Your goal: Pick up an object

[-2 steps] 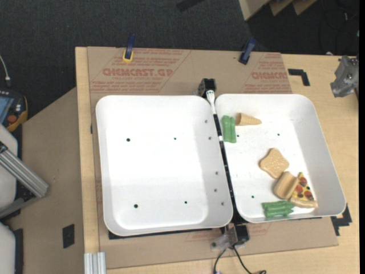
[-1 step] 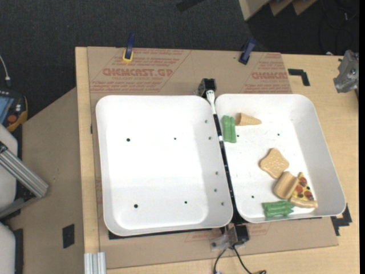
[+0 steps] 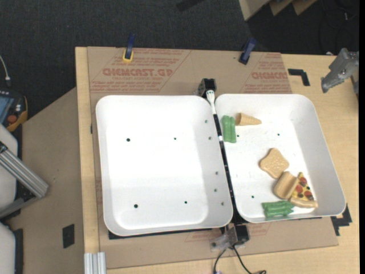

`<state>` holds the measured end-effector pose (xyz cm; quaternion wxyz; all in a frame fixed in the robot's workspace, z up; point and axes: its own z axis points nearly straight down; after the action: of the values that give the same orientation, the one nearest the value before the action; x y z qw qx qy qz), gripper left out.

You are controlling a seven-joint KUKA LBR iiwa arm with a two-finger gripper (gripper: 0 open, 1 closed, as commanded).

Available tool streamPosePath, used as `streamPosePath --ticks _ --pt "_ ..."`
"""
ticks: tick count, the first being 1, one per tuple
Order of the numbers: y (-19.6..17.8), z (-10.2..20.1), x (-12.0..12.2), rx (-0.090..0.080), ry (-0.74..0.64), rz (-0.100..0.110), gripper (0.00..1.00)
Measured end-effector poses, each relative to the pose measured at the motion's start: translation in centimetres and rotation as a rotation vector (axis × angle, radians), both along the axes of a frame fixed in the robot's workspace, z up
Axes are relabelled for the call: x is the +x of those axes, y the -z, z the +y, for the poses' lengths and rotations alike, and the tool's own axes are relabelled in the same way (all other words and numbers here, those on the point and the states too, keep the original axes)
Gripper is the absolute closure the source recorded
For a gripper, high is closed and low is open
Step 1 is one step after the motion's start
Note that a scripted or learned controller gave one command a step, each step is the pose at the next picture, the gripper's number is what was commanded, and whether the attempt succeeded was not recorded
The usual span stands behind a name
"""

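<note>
Brown board (image 3: 171,67) under bins; blue clamps (image 3: 129,47) (image 3: 247,50) at far edge.

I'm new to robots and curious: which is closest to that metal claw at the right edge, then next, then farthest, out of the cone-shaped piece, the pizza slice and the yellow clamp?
Measured from the gripper in the camera view:
1. Cone-shaped piece, top of the right bin.
2. Pizza slice, right bin's lower right corner.
3. Yellow clamp, far left on the board's top edge.
</note>
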<state>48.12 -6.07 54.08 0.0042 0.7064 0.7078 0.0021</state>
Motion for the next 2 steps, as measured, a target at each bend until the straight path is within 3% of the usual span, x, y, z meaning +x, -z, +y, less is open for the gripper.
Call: streamPosePath --ticks 1,2 --pt "-1.1 0.0 0.1 -0.001 -0.001 -0.005 1.0" --pt "2.4 6.9 -0.2 0.003 -0.003 0.012 1.0"
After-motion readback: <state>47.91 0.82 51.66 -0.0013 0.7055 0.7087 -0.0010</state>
